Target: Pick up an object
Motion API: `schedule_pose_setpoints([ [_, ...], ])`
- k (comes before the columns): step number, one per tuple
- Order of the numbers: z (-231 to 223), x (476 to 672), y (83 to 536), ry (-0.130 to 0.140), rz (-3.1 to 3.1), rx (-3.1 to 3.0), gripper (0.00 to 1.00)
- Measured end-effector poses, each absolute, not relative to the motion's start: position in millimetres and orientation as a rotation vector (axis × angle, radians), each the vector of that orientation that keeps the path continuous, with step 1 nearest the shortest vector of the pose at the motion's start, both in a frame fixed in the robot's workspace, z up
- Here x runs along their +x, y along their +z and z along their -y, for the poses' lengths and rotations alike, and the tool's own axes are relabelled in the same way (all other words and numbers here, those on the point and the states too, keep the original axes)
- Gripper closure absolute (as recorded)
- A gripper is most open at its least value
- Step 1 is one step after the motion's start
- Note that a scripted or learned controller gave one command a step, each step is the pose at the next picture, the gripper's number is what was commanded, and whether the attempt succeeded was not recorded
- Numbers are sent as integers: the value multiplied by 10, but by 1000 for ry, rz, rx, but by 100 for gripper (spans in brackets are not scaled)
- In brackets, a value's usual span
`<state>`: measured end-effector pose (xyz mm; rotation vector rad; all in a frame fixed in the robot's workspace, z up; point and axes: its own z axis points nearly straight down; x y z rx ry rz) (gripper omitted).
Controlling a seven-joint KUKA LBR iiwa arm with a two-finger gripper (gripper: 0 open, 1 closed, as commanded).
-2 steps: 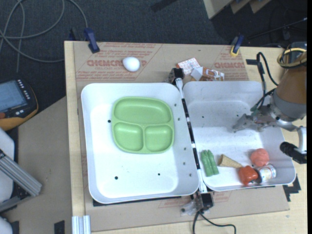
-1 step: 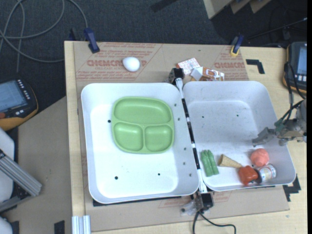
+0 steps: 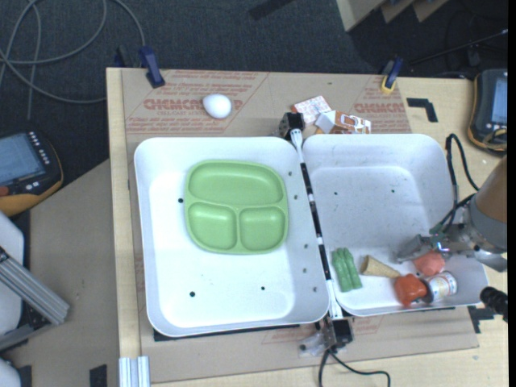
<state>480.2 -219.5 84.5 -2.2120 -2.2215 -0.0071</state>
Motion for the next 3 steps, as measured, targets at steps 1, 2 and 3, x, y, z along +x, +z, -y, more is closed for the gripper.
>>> schedule_pose_setpoints([
  [1,2229,4806,955,-3,2223,-2223,100],
  [2,1353,5124,1783,-3,2225,-2220,100],
  [3,645,4797,2515,-1,2223,-2220,100],
])
